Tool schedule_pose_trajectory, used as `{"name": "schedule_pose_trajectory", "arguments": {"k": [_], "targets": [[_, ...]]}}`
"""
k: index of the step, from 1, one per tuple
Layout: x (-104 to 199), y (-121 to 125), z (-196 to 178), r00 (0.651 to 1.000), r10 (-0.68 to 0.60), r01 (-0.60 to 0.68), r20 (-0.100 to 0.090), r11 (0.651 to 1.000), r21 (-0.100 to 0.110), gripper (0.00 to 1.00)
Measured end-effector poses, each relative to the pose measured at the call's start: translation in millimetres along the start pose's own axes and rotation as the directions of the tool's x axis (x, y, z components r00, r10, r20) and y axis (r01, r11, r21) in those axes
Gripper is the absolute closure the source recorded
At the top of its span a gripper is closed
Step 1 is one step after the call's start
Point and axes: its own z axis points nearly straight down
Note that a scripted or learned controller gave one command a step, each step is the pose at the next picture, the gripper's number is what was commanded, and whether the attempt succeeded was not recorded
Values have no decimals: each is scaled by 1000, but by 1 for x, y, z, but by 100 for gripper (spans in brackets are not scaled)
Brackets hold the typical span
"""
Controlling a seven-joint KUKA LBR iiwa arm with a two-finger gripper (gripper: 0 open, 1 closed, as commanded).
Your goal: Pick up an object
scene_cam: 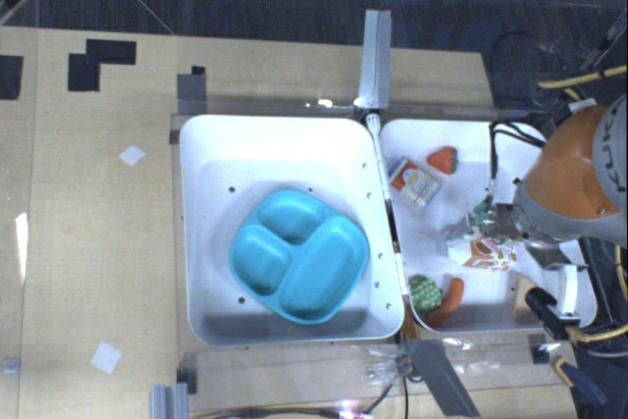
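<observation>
Objects lie in the right bin [496,128] on the desk — a small carton [415,183] and a red item [444,159] at the far end, a green-and-orange piece [435,296] at the near end. A white-and-orange packet [485,251] sits just beside the gripper [488,216] — whether it is open or closed I cannot tell.

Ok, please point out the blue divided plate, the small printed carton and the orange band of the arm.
blue divided plate [299,255], camera view, middle ridge.
small printed carton [415,183], camera view, top face.
orange band [579,172], camera view, centre.
</observation>
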Motion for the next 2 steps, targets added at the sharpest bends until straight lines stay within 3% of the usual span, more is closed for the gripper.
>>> {"name": "schedule_pose_trajectory", "arguments": {"k": [1, 2], "targets": [[4, 0, 0, 999, 46, -46, -2, 999, -1, 0], [1, 23, 22, 999, 29, -28, -23, 998, 61, 0]]}}
